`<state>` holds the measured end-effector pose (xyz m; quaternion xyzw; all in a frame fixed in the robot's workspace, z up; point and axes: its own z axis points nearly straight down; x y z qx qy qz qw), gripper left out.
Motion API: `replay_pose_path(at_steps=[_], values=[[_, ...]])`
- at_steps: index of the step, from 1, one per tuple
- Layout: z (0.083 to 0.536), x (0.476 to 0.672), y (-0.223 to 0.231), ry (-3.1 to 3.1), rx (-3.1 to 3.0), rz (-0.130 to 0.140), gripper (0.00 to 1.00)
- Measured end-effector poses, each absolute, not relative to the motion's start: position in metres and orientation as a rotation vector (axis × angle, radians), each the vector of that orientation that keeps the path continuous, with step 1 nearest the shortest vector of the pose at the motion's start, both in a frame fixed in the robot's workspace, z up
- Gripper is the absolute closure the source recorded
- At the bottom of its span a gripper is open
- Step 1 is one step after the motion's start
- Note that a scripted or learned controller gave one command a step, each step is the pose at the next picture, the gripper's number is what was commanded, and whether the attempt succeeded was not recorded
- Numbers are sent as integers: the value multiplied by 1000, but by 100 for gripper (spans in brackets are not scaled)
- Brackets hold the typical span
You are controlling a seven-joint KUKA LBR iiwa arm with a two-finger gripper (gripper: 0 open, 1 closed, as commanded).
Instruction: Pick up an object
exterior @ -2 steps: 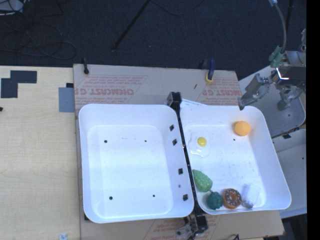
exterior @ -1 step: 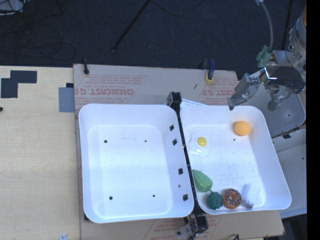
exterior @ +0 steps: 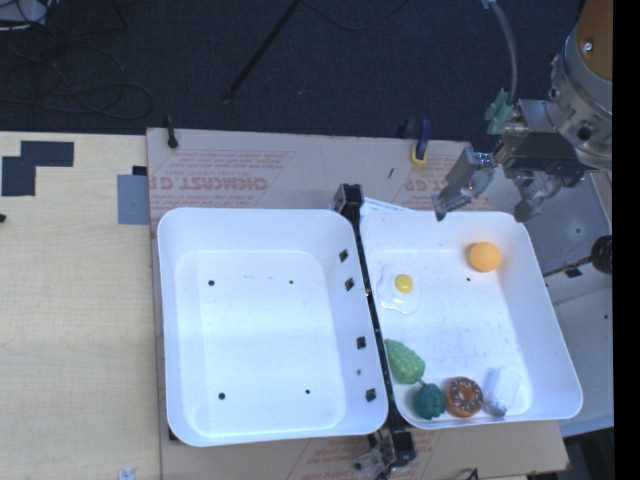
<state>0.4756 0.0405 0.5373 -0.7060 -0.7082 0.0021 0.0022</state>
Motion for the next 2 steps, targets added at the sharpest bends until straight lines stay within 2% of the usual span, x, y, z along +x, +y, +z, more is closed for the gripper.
replay_pose_path(at_steps=[1,2], values=[[537,476,121,-2229,-2210,4,0],[537,476,123,-2221,-2219,4,0]])
